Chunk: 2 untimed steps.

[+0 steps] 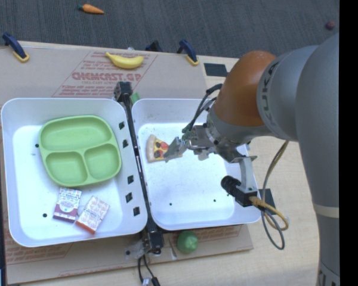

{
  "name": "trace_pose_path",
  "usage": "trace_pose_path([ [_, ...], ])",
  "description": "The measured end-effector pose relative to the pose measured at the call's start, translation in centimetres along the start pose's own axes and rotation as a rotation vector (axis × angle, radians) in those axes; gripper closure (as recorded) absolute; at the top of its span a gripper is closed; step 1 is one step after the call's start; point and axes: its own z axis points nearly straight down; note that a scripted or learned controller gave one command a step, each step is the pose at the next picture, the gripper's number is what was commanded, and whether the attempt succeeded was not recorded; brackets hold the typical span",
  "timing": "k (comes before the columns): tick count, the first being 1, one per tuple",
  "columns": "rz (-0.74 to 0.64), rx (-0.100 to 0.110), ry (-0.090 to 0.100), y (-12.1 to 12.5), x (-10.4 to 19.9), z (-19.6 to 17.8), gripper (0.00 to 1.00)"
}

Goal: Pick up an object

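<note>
Hand [180,148] sits low in the right white plastic bin [185,216], its tips right against the flat toy pizza slice [157,148] lying near that bin's left wall. I can't tell whether it is clenched on the slice or released. I'd confirm the slice sits between the tips, then lift slowly and straight up.

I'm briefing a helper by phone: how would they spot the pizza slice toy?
Find the right-hand white bin, the one the grey arm reaches into. Near its upper left, close to the divider, lies the pizza slice beside the gripper. It is the bin's one toy: tan crust, red and yellow topping.
</note>
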Motion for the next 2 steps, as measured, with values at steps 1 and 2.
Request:
trace_pose_path([
  [1, -0.004, 0.002, 0.001, -5.2, -0.5, 10.1, 0.0],
  [2, -0.01, 0.002, 0.0, -5.1, -0.5, 9.1, 1.0],
])
